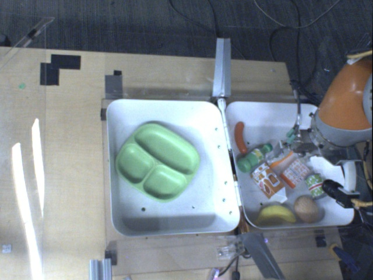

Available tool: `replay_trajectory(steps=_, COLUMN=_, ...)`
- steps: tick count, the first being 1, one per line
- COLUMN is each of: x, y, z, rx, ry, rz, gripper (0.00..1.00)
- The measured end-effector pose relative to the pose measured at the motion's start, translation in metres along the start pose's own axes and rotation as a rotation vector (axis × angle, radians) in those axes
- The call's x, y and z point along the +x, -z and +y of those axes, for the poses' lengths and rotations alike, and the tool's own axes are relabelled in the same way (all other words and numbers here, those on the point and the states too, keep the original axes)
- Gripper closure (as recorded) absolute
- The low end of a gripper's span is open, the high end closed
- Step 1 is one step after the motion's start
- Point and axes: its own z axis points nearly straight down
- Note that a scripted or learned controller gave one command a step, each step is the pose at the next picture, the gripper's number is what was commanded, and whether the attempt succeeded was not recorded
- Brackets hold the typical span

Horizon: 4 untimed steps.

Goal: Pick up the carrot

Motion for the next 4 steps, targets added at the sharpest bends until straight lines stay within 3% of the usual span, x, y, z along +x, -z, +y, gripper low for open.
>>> replay_trajectory(steps=1, x=-0.031, y=-0.075, z=0.044, rx=-0.002, ry=0.073, rz=-0.001, gripper=0.00)
replay_trajectory(steps=2, x=-0.030, y=-0.065, z=0.046, rx=-0.007, ry=0.075, rz=-0.002, gripper=1.00)
replay_trajectory(steps=3, x=-0.001, y=0.016, z=0.126, rx=0.026, ry=-0.204, rz=0.001, gripper=1.00)
replay_trajectory(steps=4, x=-0.001, y=0.023, z=0.125, rx=0.034, ry=-0.200, rz=-0.003, gripper=1.00)
